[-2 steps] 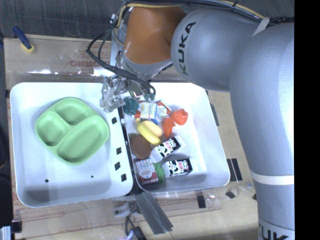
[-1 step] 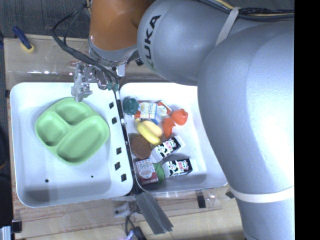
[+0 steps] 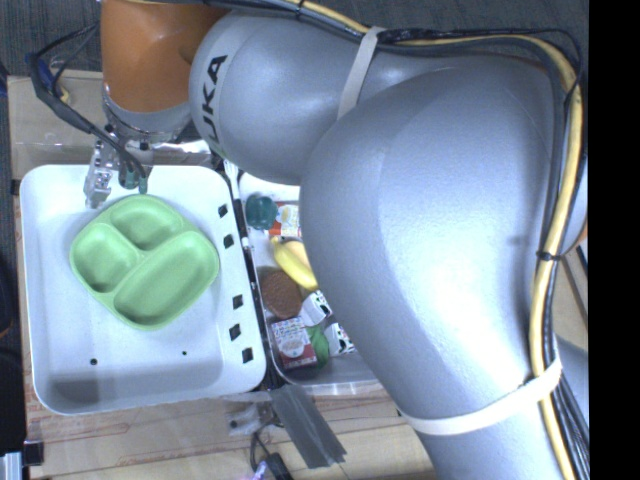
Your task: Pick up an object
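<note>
Looking down, I see the gripper [image 3: 112,180] poised at the far edge of the left bin [image 3: 60,368], its fingers small and blurred; whether it is spread or pinched I cannot tell. Just below it lies a green divided plate [image 3: 146,258], close to its tips. To its right, past the bin wall, the grey arm [image 3: 430,238] hides most of the right bin; a teal object [image 3: 260,209], a banana [image 3: 294,263] and a brown disc [image 3: 281,292] peek out beside it.
</note>
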You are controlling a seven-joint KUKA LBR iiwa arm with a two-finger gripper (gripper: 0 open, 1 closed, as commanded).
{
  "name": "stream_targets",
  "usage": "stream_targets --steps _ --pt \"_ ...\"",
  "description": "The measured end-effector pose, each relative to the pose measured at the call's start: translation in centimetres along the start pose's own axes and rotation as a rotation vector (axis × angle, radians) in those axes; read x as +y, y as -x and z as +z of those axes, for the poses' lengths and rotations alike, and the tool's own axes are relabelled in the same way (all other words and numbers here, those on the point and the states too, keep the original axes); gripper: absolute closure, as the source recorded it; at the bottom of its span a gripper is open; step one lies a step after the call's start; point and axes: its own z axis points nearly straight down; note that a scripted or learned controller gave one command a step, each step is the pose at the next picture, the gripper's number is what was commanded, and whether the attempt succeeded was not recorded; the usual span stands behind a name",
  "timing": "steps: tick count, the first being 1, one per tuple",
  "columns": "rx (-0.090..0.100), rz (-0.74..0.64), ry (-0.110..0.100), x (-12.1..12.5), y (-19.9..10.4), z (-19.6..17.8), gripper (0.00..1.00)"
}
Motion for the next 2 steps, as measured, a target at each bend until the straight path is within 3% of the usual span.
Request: stream_targets --steps 1,2 --pt "0.003 -0.318 -0.002 -3.7 -1.9 0.1 1.0" --pt "-0.003 -0.081 -0.001 -0.2 -0.4 -5.5 1.0"
